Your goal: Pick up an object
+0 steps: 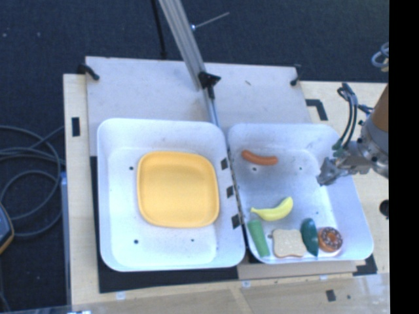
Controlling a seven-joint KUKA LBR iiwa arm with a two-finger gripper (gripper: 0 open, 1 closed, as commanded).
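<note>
Nearest us, along the right bin's [340, 205] front wall, we see a slice of bread [287, 243]. Our gripper [329, 173] hangs over that bin's right side; we cannot tell its state. Mid-bin, a banana [273, 209] lies roughly left-right, right tip raised.

Single fixed camera, mounted above the pale wooden surface [78, 195], looking down at a slant. Mid-distance framing: both shallow white plastic bins [118, 254] fully in frame side by side, dark carpeted floor [39, 31] visible beyond. Grey arm [373, 142] enters from frame right.
</note>
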